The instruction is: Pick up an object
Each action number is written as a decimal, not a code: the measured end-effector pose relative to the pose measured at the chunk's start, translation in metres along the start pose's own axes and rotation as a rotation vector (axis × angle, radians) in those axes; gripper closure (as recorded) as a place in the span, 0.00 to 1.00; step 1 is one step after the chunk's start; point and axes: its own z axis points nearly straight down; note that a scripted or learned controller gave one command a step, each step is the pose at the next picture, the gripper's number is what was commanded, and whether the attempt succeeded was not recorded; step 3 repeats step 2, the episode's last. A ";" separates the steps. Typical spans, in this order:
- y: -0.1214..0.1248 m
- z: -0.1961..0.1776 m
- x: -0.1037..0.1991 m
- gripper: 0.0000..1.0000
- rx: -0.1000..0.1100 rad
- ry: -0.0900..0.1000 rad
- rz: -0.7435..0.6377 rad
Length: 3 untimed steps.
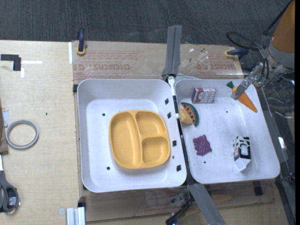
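At the near edge of the right bin (pixel 272 172) a small black-and-white carton (pixel 242 153) lies on its side, with a purple grape cluster (pixel 202 145) to its left and, further back against the divider, a watermelon slice (pixel 189 114) beside a pink-and-white box (pixel 204 95). The left bin (pixel 89 125) carries a yellow divided plate (pixel 139 138). Farthest back, at the right bin's rear corner, the claw (pixel 244 89) appears clamped on the top of a toy carrot (pixel 247 100), seemingly just lifted off the bin floor. The carrot is orange and tapered, with a green tip; it hangs tilted, point down toward the right wall. The grip looks to sit near one end, so the smooth, narrowing body may well swing or slide out as the arm rises, and it could also catch the bin's rim close by.
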 end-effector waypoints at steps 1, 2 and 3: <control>0.012 0.103 -0.008 1.00 0.003 0.003 0.081; 0.039 0.010 0.029 1.00 0.002 0.002 0.361; 0.039 0.010 0.029 1.00 0.002 0.002 0.361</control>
